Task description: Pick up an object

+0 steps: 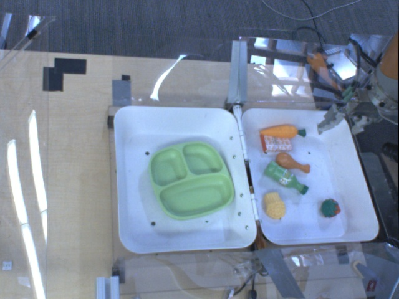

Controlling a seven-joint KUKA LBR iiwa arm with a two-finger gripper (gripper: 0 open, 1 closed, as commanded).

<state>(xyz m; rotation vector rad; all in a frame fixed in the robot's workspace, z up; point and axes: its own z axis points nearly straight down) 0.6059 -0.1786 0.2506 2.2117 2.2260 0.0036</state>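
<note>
The right bin [358, 167] holds several toy foods. An orange carrot [278, 131] lies at its far left, with a red packet [276, 144] just below it. Lower down are a brown drumstick [292, 162] and a green bottle [285, 177]. A yellow corn piece [273, 205] and a small red and green fruit [330, 208] sit near the front. My gripper [341, 121] hovers over the bin's far right corner, apart from all of them. It is open with nothing between its fingers.
The left bin [131, 167] holds a green divided plate [191, 179]. A metal divider [243, 167] separates the two bins. Cables and clutter [324, 61] lie behind the right bin. Bare white floor lies along the right bin's right side.
</note>
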